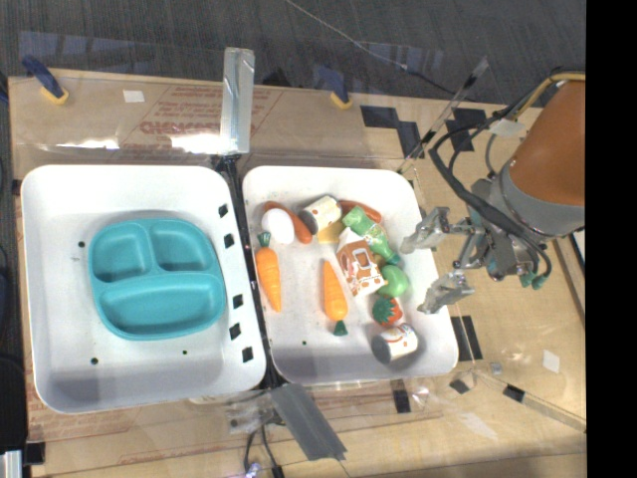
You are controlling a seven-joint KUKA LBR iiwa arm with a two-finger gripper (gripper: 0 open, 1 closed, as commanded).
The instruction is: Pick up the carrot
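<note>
Two orange carrots lie in the right bin (299, 361). One carrot (269, 278) rests near the bin's left wall, and the other carrot (333, 291) lies at the middle with its green stub toward the front. My gripper (435, 263) hangs over the bin's right rim, to the right of both carrots. It is open, and nothing sits between its fingers (425, 233).
Toy food crowds the right bin's far and right side: a white egg (279, 227), a printed carton (358, 267), green pieces (395, 280), and a small cup (396, 343) at the front. A teal divided plate (154, 277) lies in the left bin (60, 366).
</note>
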